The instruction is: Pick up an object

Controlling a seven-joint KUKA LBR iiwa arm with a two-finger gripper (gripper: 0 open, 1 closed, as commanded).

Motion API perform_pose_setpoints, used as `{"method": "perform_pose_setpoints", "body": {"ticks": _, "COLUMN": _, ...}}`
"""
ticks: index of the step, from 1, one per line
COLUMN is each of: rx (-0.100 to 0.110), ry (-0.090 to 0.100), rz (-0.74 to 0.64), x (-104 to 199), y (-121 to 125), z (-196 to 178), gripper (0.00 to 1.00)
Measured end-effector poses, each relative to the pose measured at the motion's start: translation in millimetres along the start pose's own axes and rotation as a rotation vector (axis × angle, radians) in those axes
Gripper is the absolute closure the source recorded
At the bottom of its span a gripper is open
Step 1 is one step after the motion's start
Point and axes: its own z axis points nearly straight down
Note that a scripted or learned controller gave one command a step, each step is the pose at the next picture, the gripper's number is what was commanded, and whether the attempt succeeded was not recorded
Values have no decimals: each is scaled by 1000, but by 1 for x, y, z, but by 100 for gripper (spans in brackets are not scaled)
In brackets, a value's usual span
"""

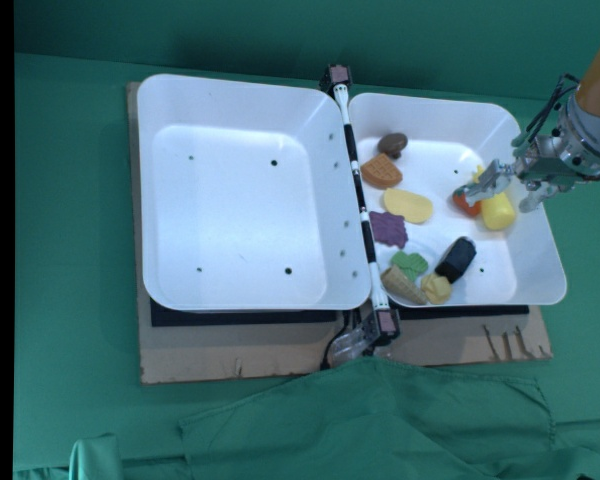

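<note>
Two bins: right bin holds toy foods; fingers state unclear, above red piece.

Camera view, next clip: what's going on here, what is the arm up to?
The arm reaches in from the right, with its gripper low over the right bin, right by a red piece and a yellow piece. Nothing visibly sits between its fingers. More small toy foods lie in that bin, among them a purple piece and a black piece. The left bin sits alongside.
</note>
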Motion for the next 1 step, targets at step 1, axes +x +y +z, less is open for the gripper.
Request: {"method": "perform_pose_setpoints", "body": {"ticks": 1, "rx": 10, "ry": 3, "rz": 1, "x": -10, "y": 12, "z": 107, "gripper": 0}}
